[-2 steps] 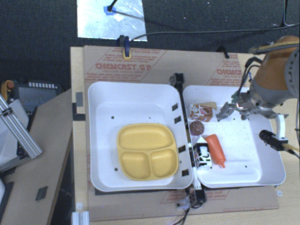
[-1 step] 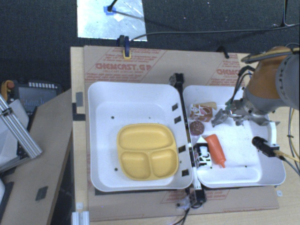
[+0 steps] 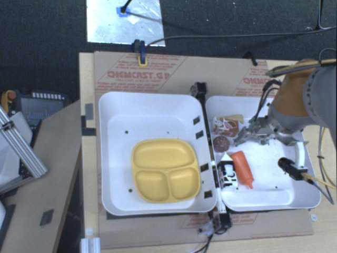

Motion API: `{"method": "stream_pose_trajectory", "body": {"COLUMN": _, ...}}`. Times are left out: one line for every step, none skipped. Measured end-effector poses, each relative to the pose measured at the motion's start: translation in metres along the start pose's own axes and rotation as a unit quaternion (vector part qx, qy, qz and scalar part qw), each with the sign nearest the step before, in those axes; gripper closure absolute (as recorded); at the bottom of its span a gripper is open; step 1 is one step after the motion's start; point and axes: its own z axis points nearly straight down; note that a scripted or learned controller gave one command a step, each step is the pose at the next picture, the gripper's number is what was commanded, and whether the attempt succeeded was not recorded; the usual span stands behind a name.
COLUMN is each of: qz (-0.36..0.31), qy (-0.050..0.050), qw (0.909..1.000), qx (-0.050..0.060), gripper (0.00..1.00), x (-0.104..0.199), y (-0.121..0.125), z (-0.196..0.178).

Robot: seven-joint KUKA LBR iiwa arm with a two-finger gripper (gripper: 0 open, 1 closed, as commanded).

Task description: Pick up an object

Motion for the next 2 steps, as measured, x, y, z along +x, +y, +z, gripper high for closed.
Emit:
{"method": "stream_pose_trajectory", "body": {"qz": 0.0, "qy": -0.001, "qw": 1.0, "qx": -0.002, "gripper": 1.0, "x": -0.001, "y": 0.001, "z": -0.012}}
{"method": "stream_pose_trajectory", "body": {"qz": -0.002, "qy": -0.001, "qw": 1.0, "qx": -0.003, "gripper": 1.0, "x": 0.006, "y": 0.011, "z": -0.066}}
